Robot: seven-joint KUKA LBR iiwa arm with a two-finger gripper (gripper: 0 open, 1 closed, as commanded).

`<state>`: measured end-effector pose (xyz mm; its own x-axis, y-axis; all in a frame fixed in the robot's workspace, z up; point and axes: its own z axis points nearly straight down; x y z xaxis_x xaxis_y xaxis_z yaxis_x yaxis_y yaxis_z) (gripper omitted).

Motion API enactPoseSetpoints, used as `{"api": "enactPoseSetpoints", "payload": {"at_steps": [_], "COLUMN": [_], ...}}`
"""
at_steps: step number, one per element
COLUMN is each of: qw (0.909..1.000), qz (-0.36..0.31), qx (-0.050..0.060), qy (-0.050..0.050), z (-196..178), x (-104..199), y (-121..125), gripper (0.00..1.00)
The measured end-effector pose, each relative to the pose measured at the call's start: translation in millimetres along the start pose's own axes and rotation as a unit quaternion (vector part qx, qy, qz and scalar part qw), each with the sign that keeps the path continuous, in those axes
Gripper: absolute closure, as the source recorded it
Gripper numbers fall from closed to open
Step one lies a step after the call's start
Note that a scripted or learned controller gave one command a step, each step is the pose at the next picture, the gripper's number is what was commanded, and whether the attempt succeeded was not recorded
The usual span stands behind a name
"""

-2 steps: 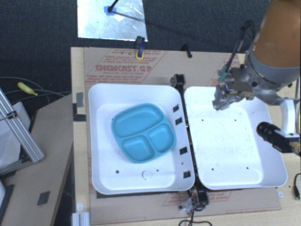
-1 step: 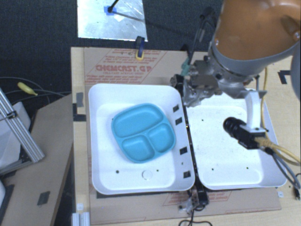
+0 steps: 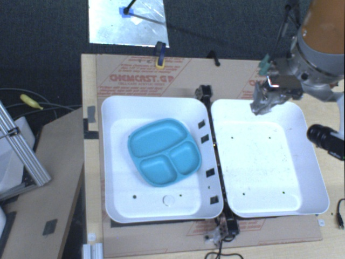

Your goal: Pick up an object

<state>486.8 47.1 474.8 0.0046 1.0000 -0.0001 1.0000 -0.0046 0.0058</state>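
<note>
Plate first: the blue divided plate [image 3: 164, 151] is what I have to go after, and it lies flat in the left bin [image 3: 116, 161], about in the middle of that bin's floor, turned at a slant to the bin walls. I count three compartments, one long one toward the far side and two smaller ones toward the near side. Close to the bin's near edge I see a small pale round mark [image 3: 168, 200] on the floor, apart from the plate.

The right bin [image 3: 302, 198] sits just beside the left one; the two meet along a central seam with dark clips [image 3: 206, 139] down it. Both bins rest on a cardboard sheet [image 3: 140, 77] with red lettering, which covers the bench top.

My gripper [image 3: 260, 105] hangs over the far edge of the right bin, near its far-left corner, well apart from the plate. I cannot tell from this angle how its claw stands, and I see nothing in it. Above it the grey arm [image 3: 318, 58] comes in from the right with its orange band [image 3: 326, 15].

Beyond the far edge of the bench a shiny metal sheet [image 3: 129, 15] lies on dark carpet.
</note>
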Motion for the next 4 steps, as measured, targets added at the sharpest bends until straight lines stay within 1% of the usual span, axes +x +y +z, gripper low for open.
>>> {"api": "enactPoseSetpoints", "payload": {"at_steps": [1,2,3,4], "qw": [1.0000,1.0000,1.0000,1.0000], "qz": [-0.002,-0.008,-0.008,-0.001], "qx": [0.003,0.001,0.001,-0.001], "qy": [0.000,0.001,0.002,0.001], "z": [38.8,29.5,21.5,-34.7], "x": [-9.7,62.3,133.8,86.4], "y": [9.1,-1.2,-1.5,-0.2], "gripper": [1.00,1.00,1.00,1.00]}}
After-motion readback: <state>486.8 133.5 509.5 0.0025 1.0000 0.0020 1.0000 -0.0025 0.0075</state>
